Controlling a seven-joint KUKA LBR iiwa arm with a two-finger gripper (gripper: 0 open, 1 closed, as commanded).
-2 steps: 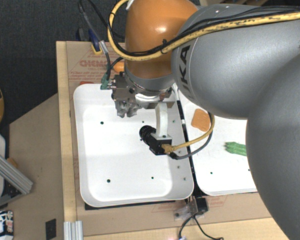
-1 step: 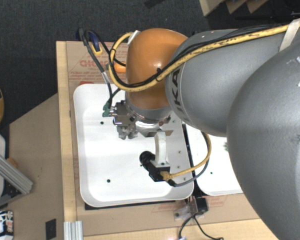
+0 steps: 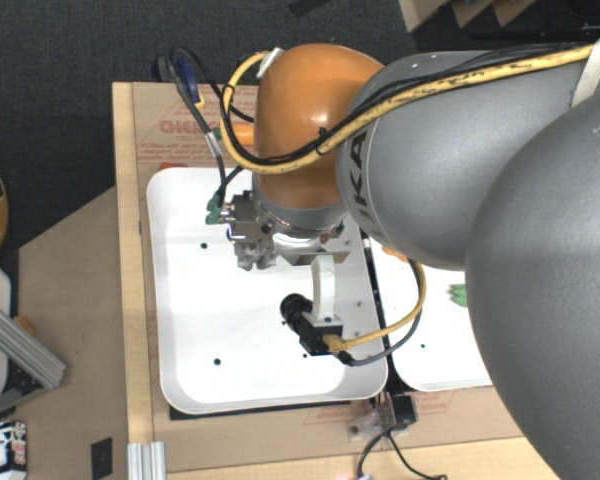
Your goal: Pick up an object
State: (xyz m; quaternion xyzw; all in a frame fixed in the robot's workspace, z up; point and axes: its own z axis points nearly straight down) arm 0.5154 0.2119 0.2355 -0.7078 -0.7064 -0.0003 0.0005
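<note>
Object: a small green thing [image 3: 458,293] shows at the inner edge of the right shallow white bin [image 3: 430,368], just beside the grey arm's outline; most of it is hidden, so its shape cannot be told.
Left bin: the left shallow white bin [image 3: 195,338] lies under the wrist; its bare floor shows a few small dark dots.
Arm: the grey KUKA arm [image 3: 480,148] reaches in from the right and covers most of the right bin; its orange band [image 3: 305,108] sits above the wrist, over the upper part of the left bin.
Gripper: the two-finger gripper [image 3: 250,238] hangs below the orange band over the left bin, seen from above as a cluster of grey metal parts.
Jaws: cannot tell whether they stand open or closed; nothing is seen between them.
Cables: a yellow cable [image 3: 400,323] and black cables loop around the wrist, and a black cylindrical fitting [image 3: 305,323] sits beside a white bracket.
Bench: a tan cardboard-coloured surface [image 3: 135,268] with red print bears both bins.
</note>
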